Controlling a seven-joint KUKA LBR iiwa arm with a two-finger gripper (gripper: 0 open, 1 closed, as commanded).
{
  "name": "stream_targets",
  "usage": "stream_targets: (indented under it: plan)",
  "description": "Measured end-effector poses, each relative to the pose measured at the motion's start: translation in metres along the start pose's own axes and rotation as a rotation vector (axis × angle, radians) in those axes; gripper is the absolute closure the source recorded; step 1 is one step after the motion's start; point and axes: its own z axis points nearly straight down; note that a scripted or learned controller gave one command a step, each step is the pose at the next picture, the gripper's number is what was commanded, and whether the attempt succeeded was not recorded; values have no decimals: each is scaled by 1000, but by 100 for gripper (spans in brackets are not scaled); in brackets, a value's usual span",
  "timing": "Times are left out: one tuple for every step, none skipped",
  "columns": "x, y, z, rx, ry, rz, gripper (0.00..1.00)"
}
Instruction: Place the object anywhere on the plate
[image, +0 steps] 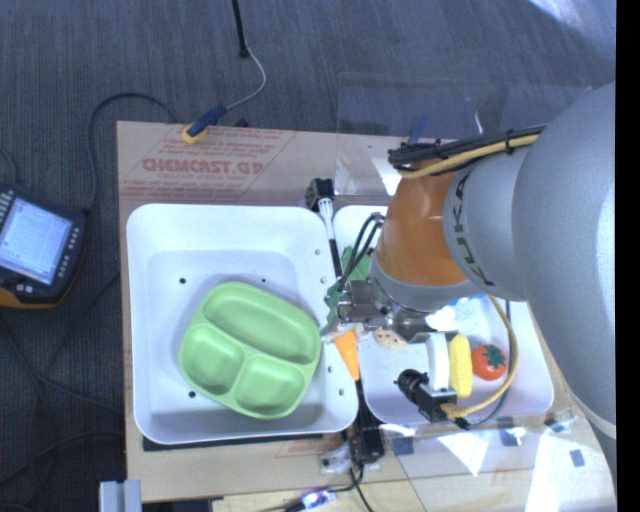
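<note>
Two shallow white bins are lying side by side on my screen. The left white bin (150, 250) is holding a green plastic plate with three compartments (250, 347). The grey arm with the orange band (430, 240) is reaching over the right white bin (530, 395). Its gripper (352, 312) is hanging at the wall between the bins; I cannot tell its state. A small orange carrot-shaped toy (347, 354) is showing just below it, beside the plate, not on it. A yellow corn toy (459, 364) and a red tomato toy (489, 361) are resting in the right bin.

Corn (459, 364) beside tomato (489, 362); pendant (35, 246) left.
</note>
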Motion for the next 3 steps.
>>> stream_targets:
  plan:
    - [-2,1,-1,-2,-1,3,0]
    - [-2,0,-8,3,-3,2,100]
    - [76,-11,-64,-8,0,101,100]
